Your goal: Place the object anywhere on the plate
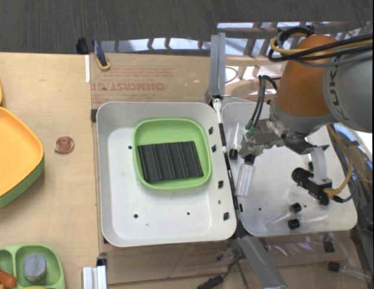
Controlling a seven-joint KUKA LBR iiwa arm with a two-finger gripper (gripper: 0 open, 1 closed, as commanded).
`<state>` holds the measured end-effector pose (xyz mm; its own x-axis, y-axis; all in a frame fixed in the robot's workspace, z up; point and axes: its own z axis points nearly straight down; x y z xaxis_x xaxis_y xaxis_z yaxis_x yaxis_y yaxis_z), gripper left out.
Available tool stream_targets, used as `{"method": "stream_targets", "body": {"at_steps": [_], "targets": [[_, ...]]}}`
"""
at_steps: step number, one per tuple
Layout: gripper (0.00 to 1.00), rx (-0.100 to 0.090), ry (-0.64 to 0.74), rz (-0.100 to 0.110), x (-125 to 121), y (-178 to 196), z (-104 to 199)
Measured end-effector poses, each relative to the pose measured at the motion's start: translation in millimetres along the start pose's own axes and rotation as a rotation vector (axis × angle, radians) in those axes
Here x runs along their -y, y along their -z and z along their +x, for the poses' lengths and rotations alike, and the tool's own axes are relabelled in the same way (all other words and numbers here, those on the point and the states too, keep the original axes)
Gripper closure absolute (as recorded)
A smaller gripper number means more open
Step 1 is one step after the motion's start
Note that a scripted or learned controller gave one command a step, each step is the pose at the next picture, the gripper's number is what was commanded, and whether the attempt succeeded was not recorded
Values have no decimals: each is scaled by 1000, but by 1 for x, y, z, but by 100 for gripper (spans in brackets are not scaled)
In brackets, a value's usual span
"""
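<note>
Nearest, at the front edge of the right bin (340, 221): two clear tubes (282, 217) with black caps, lying almost flat across the view, well apart from the gripper.

Further in, close to the bin's left wall: another clear tube (243, 180), long axis running near to far with a slight lean, its far end just below the gripper (249, 151). Likely the object to be moved, being the closest piece to the tool. Not seen held by anything, lying loose on the bin floor.

Whether the jaws stand wide or narrow: impossible to tell, hidden among hoses and bracket.

To the left, over the dividing rims, in the left bin (114, 221): the green plate (171, 125), already carrying a dark ribbed slab (171, 161) across most of its middle, with bare green at the rim.

So, by judgement: a short drop toward the viewer onto the tube, jaws closing across its narrow width, then a sideways carry leftward to the plate.

Farthest back: the orange band (301, 83) of the arm.
</note>
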<state>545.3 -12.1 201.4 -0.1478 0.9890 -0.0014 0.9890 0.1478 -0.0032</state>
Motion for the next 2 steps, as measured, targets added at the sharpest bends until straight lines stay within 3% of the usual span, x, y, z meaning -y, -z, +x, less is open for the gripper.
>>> {"method": "stream_targets", "body": {"at_steps": [1,2], "targets": [[100,1,-2,2,0,8,-2],[100,0,52,0,-14,-11,6]]}}
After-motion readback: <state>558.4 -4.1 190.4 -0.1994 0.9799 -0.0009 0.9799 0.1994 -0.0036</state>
